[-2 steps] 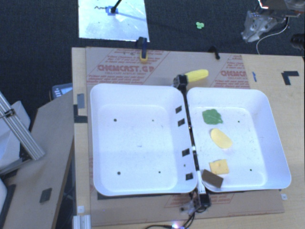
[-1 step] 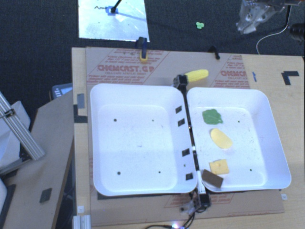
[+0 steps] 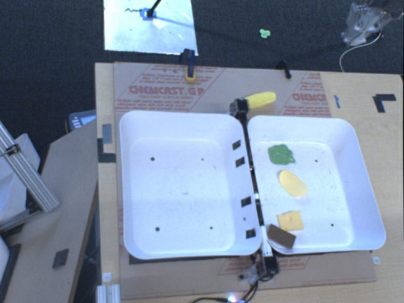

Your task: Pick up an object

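A small bit of the arm (image 3: 365, 19) is peeking in at the top right corner. It is looking pale grey and shiny, like metal, with a darker part at the very top. A thin white cable (image 3: 353, 50) is curling under it.

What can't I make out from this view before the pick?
- Gripper: at the top right edge, cut off and blurred; its state is unreadable.
- Brown block: sits on the right bin near its front rim; whether it lies fully inside is unclear.
- Green piece, yellow oval, yellow square: too small to identify.
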